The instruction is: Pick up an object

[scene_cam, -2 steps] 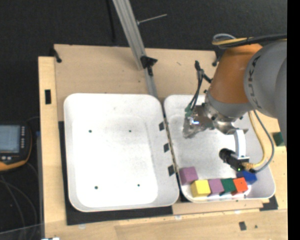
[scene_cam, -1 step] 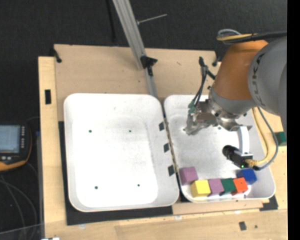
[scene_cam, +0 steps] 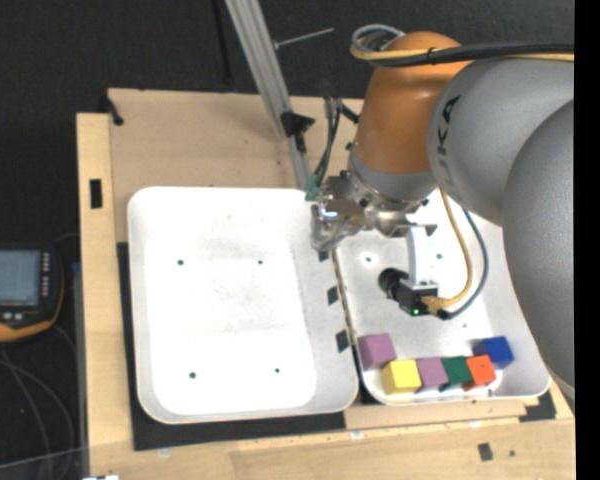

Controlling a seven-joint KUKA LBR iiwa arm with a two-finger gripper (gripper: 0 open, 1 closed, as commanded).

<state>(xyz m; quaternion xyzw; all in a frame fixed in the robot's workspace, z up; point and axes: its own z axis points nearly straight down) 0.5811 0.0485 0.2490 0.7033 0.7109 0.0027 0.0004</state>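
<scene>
Over the seam between left bin (scene_cam: 220,298) and right bin (scene_cam: 525,393): gripper (scene_cam: 330,223) beneath the orange band (scene_cam: 405,108), open or closed not discernible. Behind the gripper, on the grey arm (scene_cam: 520,138): lettering, partly readable as "UKA". Well apart from the gripper, nearer the camera in the right bin: purple block (scene_cam: 377,348), yellow block (scene_cam: 402,375), second purple block (scene_cam: 432,371), green block (scene_cam: 454,370), orange block (scene_cam: 479,370), blue block (scene_cam: 495,350), clustered.

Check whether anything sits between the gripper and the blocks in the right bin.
Nothing visible does. The gripper hangs over the upper left part of the right bin, and the blocks, among them the yellow block and the purple block, sit along the near edge. Bare white bin floor lies between them.
</scene>
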